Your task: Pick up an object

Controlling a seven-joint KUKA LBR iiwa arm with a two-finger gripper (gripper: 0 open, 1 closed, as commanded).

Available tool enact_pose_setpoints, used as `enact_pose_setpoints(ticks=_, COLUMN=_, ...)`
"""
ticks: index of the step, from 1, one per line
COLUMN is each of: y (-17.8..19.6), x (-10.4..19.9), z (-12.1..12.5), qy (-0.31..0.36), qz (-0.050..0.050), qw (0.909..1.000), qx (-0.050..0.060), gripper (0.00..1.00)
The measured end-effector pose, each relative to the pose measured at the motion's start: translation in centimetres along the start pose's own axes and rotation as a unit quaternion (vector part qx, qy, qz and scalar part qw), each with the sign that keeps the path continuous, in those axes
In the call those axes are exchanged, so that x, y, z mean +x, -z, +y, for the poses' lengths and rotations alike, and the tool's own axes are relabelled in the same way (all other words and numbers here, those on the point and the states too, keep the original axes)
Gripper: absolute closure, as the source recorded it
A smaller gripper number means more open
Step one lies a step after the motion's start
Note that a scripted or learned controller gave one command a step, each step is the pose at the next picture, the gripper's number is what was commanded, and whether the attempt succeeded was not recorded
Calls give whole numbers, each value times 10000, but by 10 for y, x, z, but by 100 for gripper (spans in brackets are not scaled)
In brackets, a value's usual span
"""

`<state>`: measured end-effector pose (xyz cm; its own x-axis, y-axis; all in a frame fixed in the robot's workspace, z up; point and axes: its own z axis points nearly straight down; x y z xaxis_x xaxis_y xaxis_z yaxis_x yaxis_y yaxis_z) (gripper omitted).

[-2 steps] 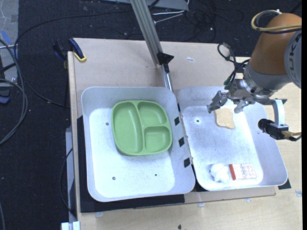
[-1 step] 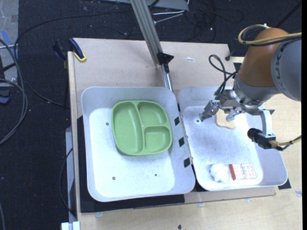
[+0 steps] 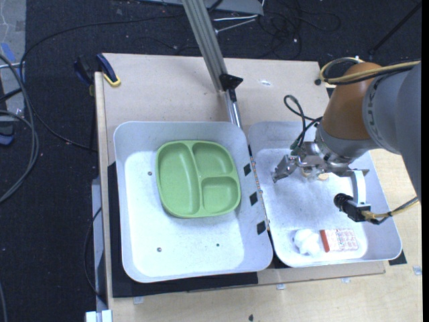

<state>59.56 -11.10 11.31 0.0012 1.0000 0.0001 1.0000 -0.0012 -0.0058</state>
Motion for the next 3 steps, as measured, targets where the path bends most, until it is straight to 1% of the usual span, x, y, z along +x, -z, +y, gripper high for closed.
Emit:
enact_pose_setpoints(ticks=1, y=-21, x=0, z=0, qy=4, qz=-6, qw=10000, qx=-28, gripper=0)
enact_pose_setpoints(ticks=2, y=-10, x=0, z=1, qy=0, qz=-9, qw=10000, qx=-43, gripper=100)
enact_pose_setpoints(ticks=3, y=49, x=0, z=-7, qy=0, qz=-5, qw=10000, qx=-48, gripper=100)
